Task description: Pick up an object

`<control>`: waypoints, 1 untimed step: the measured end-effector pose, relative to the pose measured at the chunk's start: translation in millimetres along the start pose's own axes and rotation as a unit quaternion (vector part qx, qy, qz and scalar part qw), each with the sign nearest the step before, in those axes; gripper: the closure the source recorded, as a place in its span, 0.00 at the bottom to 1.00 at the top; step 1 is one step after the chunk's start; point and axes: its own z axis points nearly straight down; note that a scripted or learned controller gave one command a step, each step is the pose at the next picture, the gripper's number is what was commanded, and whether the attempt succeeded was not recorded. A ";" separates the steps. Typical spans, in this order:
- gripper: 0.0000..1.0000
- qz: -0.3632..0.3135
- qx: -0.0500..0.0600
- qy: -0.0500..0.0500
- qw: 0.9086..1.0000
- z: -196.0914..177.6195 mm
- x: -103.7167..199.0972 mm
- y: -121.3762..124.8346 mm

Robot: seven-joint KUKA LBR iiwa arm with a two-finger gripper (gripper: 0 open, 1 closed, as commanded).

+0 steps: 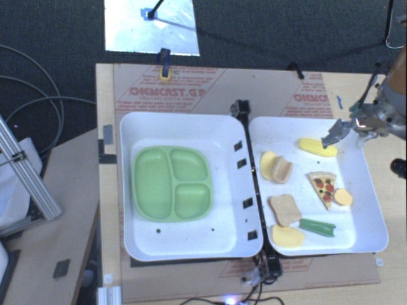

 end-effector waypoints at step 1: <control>0.00 -0.001 -0.004 -0.002 1.000 150.7 -37.1 -66.7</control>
